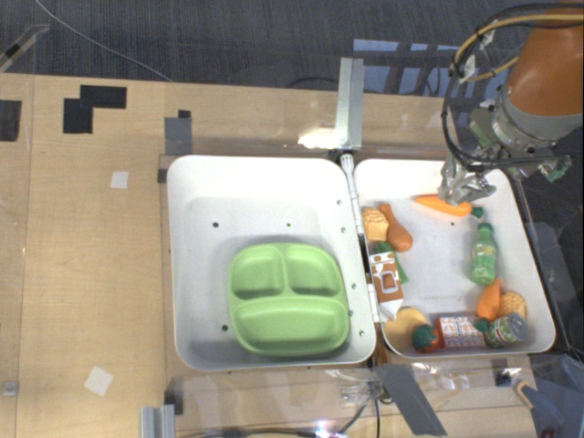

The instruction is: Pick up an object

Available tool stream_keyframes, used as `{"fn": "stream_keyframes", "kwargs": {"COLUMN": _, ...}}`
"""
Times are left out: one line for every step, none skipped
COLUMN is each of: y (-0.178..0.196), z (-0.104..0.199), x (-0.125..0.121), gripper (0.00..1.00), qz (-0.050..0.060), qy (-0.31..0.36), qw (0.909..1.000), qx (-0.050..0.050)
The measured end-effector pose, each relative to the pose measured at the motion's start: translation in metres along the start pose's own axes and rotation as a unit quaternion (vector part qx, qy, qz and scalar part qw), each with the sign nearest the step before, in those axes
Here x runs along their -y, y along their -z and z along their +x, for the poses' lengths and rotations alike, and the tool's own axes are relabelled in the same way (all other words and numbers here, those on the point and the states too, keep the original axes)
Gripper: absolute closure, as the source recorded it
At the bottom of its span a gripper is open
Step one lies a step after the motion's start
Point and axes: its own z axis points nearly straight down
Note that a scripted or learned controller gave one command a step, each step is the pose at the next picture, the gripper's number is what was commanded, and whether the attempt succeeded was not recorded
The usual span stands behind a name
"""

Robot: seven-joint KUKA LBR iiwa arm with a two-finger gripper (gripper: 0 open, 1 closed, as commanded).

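In the right bin (438, 267), my gripper (464, 190) hangs low at the far right corner. It is just over the green-tipped end of an orange carrot (438, 205) that lies flat on the bin floor. Whether it touches the carrot cannot be told. Other loose items lie in the same bin: a drumstick (395, 229), a green bottle (483, 255), a small carrot (489, 299) and a labelled can (459, 330).
The left bin (210, 199) holds a green divided plate (288, 297) near its front. A metal divider (360, 235) separates the bins. A small printed box (386, 276) and a yellow fruit (408, 318) lie along the right bin's left side.
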Motion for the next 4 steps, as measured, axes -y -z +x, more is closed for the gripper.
{"fn": "stream_keyframes", "kwargs": {"y": 0.008, "z": -0.001, "x": 0.000, "gripper": 1.00, "qz": -0.001, "qy": 0.000, "qw": 1.0000, "qx": 0.001}}
{"fn": "stream_keyframes", "kwargs": {"y": 0.021, "z": -0.004, "x": 0.000, "gripper": 1.00, "qz": 0.002, "qy": 0.000, "qw": 1.0000, "qx": 0.006}}
{"fn": "stream_keyframes", "kwargs": {"y": 0.034, "z": -0.007, "x": 0.001, "gripper": 1.00, "qz": 0.005, "qy": -0.001, "qw": 0.9999, "qx": 0.011}}
{"fn": "stream_keyframes", "kwargs": {"y": 0.048, "z": -0.010, "x": 0.002, "gripper": 1.00, "qz": 0.008, "qy": -0.001, "qw": 0.9998, "qx": 0.016}}
